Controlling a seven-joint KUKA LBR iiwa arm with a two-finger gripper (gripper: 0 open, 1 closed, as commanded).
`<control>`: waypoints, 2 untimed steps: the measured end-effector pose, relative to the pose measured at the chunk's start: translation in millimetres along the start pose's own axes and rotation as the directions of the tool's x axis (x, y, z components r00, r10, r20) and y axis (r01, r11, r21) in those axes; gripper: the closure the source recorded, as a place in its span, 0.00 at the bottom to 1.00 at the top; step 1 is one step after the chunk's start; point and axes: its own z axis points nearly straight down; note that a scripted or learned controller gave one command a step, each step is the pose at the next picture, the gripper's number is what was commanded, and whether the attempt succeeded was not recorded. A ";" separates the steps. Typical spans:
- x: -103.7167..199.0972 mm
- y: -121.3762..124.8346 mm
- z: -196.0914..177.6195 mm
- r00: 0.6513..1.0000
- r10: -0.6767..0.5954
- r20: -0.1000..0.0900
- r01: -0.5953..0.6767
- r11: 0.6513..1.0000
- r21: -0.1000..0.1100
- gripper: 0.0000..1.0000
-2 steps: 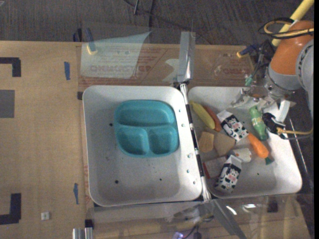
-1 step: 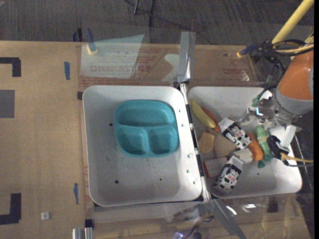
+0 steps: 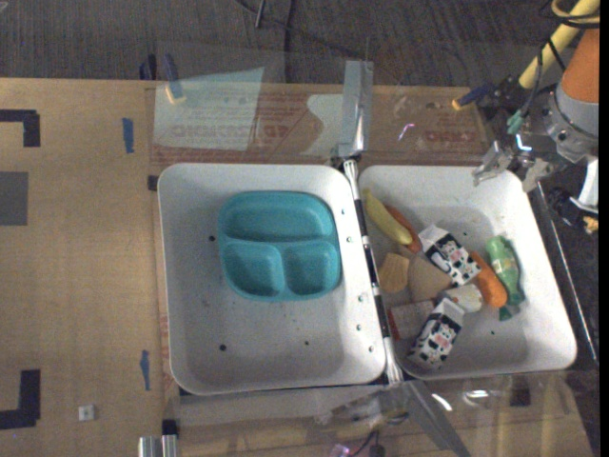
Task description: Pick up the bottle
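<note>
Hand (image 3: 512, 165) hovers with fingers apart, holding nothing — green bottle (image 3: 501, 263) lies below it, probably light, smooth plastic; best taken across its middle.

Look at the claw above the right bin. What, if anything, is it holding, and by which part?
Nothing. The claw hangs open over the right bin's far corner, apart from the green bottle lying inside.

The bottle (image 3: 502, 265) — green, lying on its side — rests near the right bin's right wall.
</note>
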 end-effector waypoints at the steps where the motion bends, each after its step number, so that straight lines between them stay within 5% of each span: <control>1: -7.0 -22.7 106.7 0.979 -0.203 -0.001 0.203 0.979 -0.001 0.00; 2: -12.7 -52.1 111.7 0.982 -0.189 -0.007 0.188 0.982 -0.016 0.00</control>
